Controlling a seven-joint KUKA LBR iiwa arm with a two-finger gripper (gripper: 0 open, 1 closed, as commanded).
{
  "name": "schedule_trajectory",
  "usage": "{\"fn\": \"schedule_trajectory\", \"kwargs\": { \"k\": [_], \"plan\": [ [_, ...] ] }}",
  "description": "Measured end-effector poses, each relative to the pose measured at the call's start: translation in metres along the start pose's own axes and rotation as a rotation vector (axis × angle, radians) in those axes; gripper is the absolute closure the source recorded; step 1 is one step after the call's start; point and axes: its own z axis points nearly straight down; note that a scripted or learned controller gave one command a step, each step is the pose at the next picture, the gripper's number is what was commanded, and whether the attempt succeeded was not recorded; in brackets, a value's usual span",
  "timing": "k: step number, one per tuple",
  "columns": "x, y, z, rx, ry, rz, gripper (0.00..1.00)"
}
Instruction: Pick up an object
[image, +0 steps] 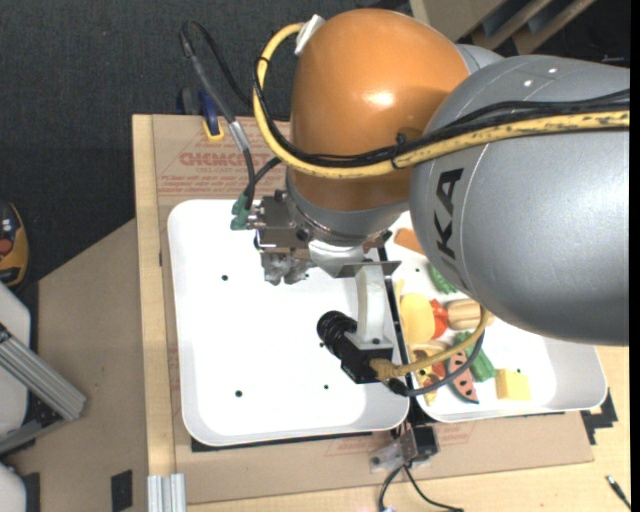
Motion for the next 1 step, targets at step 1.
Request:
{"fn": "schedule_trajectory", "kwargs": {
  "k": [1],
  "plan": [
    [-0.0019,-0.0048,0.0911,0.027,-0.013,0.004,1.0]
  ]
}}
